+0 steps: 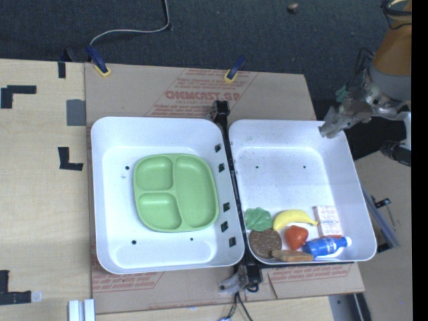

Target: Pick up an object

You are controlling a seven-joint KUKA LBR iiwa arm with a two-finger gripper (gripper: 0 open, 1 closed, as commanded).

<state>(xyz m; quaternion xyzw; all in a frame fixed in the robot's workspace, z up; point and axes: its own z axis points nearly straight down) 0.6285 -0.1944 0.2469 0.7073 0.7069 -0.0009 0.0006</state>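
In the camera view we see 2 white bins side by side on the desk (pixel 40 179). The left bin (pixel 110 139) holds a green tray (pixel 176 192) with 3 compartments, lying flat near its middle. The right bin (pixel 348 172) carries every candidate for picking, crowded into its near edge: a green leaf (pixel 257 217), a banana (pixel 294 218), a tomato (pixel 296 235), a brown patty (pixel 265 241), a blue bottle (pixel 327 246) and a small box (pixel 328 219). They touch or nearly touch, probably because they slid down against the near wall.

The arm (pixel 393 59) reaches in from the right, and the pincer (pixel 332 126) hangs over the right bin's far right corner, well apart from the pile. We cannot tell whether it is released or clenched; nothing is visible in it. We judge the pick not yet begun, with the pincer parked clear of the pile so the camera sees all the things.
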